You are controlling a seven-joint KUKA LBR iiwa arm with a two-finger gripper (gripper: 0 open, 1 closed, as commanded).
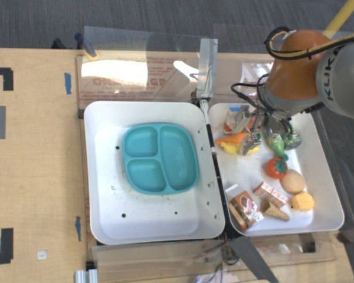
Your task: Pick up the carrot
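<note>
On the wooden table [35,175] the right shallow white bin [327,175] holds the small orange carrot [233,140] by its left wall, against a yellow toy [235,148], and my jaws [252,141], whose opening I cannot tell, should close only across the carrot.

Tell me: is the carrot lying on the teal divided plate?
No, the carrot lies in the right bin near the gripper, while the teal plate sits in the left bin.
</note>
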